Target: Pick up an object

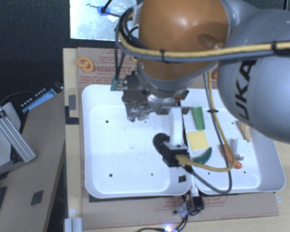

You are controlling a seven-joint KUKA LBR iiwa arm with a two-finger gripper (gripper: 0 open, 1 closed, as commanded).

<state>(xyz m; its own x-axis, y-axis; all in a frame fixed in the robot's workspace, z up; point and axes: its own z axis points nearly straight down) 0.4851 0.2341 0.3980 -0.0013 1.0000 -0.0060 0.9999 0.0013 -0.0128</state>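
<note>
The arm's big orange dome (181, 30) and grey body crowd the upper right, and the gripper (135, 111) hangs below them over the back part of the left bin (116, 153), close to its far wall. From where I stand it is a grey lump seen from above. I cannot tell whether it is spread wide or closed, and I can make out nothing held in it.

The things to pick from all lie in the right bin (261, 178). A green stick (198, 118) lies near the wall shared with the left bin, pointing roughly away from me. Just in front of it sits a yellow square (197, 140), flat on the floor of the bin. A dark green curved piece (204, 154) lies just below the square's near edge. Further right there is a small orange piece (237, 165) beside a pale scrap (234, 145) that is too small to name, and a tan wedge (244, 130) shows beyond them, partly under the arm.

Both bins rest on a sheet of printed cardboard (101, 64), and an orange pretzel-shaped ring (85, 64) lies on it, behind the left bin's far left corner.
</note>
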